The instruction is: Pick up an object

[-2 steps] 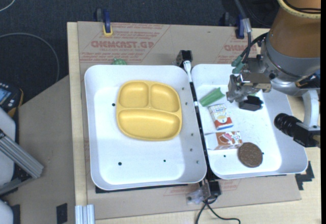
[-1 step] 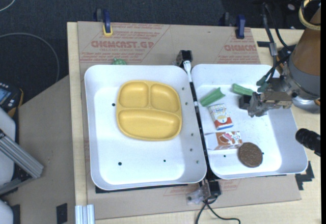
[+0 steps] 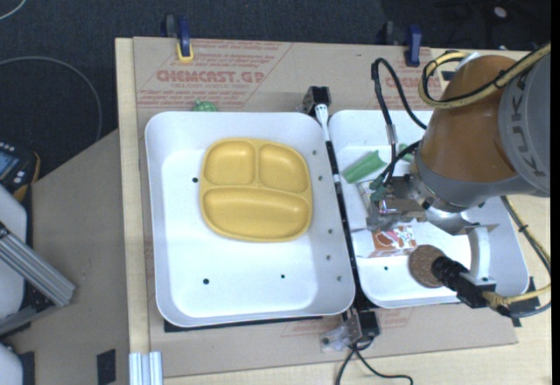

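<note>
My gripper (image 3: 388,208) hangs low in the right bin (image 3: 516,265), at its left middle, beneath the grey and orange wrist. A green flat piece (image 3: 360,168) lies just behind it, toward the bin's back left. An orange and white packet (image 3: 394,240) lies directly in front of the gripper, partly under it. A brown round disc (image 3: 423,265) rests near the front of the same bin. The arm hides the bin's right half. In the left bin (image 3: 175,226) sits a yellow divided plate (image 3: 256,189).
Both bins stand on a cardboard sheet (image 3: 219,68) clamped at the back by blue clamps (image 3: 182,31). A small green thing (image 3: 204,107) lies on the cardboard behind the left bin. Black cables (image 3: 385,103) loop over the right bin's back.
</note>
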`<action>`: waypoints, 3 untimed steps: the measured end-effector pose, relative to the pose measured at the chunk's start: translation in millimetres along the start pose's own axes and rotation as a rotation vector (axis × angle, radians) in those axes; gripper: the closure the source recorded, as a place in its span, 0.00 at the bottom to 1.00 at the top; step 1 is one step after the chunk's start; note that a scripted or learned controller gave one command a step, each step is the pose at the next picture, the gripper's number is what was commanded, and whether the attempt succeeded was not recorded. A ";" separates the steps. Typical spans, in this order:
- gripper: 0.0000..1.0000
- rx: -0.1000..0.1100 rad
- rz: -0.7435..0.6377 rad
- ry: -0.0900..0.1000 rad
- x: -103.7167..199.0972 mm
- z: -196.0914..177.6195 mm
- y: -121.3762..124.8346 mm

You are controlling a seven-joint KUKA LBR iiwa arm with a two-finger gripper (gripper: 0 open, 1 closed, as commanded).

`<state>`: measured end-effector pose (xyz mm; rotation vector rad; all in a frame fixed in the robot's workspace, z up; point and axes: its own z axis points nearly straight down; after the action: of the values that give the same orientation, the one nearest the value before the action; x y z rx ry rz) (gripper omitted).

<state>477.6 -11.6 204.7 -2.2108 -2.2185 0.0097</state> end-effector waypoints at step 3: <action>1.00 -0.014 -0.004 0.000 162.8 -147.5 35.3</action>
<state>513.9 151.0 352.1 -2.2131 -2.2306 -0.0054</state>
